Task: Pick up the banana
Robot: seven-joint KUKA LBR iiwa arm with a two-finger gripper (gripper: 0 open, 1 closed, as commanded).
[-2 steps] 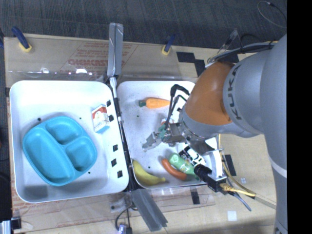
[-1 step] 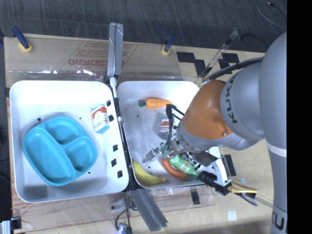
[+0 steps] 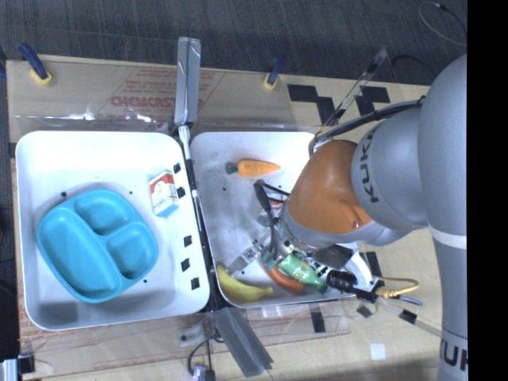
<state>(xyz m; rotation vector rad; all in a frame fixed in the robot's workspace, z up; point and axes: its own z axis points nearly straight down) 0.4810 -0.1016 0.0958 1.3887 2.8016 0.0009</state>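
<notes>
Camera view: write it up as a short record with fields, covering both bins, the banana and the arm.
left bin: blue divided plate, small red and white box
right bin: carrot near the far wall, banana, green bottle, red-orange item
banana: lying at the near wall, by the divider between the bins
arm: reaching over the right bin from the right
gripper: low over the bin, just right of the banana

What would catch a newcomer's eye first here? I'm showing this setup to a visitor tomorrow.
Likely the big grey arm with its orange band, looming over the right bin. Next the bright blue divided plate in the left bin, with a small red-and-white carton beside it. Then the banana at the right bin's near edge and the carrot toward its far side.
</notes>
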